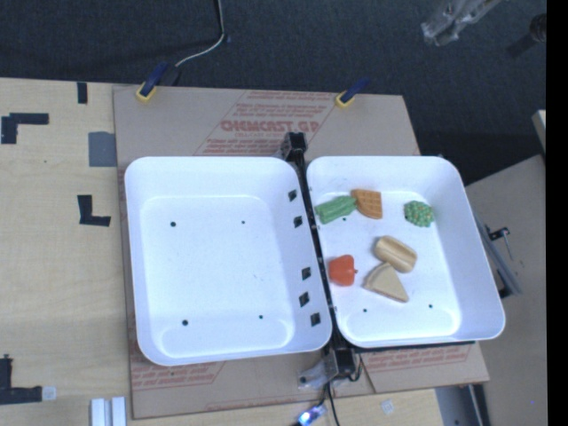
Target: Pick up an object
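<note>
Blurred grey two-finger gripper hung high above right shallow white bin; its open-or-closed state couldn't be told; small red toy lay inside.

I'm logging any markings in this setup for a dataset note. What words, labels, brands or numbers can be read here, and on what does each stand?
"CHEMCAST GP": red print, seen upside down, on the brown board behind the two white bins.
Fainter red print repeats around it and on the board's front strip, too blurred to read.
The objects in the right bin bear no legible text.
</note>
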Controlling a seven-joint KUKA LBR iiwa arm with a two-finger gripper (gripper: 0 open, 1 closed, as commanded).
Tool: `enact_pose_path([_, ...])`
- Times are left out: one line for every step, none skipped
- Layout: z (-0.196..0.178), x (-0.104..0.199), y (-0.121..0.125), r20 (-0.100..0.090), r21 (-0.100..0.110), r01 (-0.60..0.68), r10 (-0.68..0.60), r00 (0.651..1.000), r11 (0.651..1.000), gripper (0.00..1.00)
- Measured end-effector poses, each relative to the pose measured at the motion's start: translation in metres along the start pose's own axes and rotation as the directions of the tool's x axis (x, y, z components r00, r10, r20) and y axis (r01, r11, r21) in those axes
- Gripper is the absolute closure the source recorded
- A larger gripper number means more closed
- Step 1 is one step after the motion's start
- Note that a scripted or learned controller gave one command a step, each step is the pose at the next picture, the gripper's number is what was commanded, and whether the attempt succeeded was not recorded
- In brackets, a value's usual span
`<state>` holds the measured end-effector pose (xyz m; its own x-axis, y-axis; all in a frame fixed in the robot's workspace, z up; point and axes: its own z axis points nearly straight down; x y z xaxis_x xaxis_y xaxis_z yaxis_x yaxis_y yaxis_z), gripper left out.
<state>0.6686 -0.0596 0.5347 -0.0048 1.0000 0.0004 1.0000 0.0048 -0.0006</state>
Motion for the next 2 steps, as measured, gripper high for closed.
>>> enact_pose_path([0.0, 0.055, 0.0, 0.0, 0.001, 0.001, -0.001, 1.0, 1.0, 1.0])
enact_pose_path([-0.001, -0.058, -0.054, 0.002, 0.001, -0.014, 0.014, 1.0, 1.0, 1.0])
